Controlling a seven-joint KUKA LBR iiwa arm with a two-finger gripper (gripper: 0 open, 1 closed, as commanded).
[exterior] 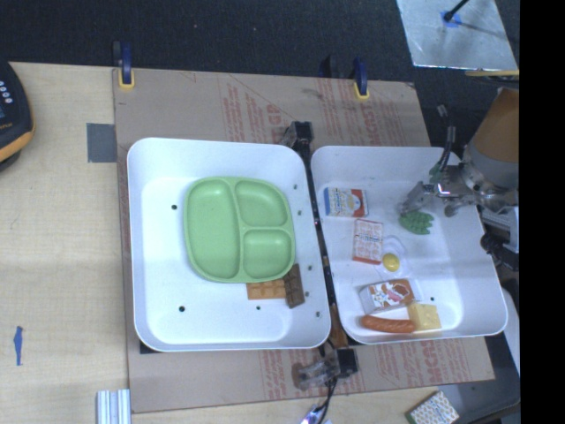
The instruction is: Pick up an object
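Gripper [422,203] at frame right, low over green toy [417,223] (looks soft, light); finger state unclear. Best pinched across its lumpy middle, I'd judge.

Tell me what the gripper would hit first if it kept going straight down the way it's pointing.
Most likely the green leafy toy in the right bin. The gripper hangs just above and beside it, tips angled toward it. Depth is unclear, so it might touch the bin floor alongside instead.
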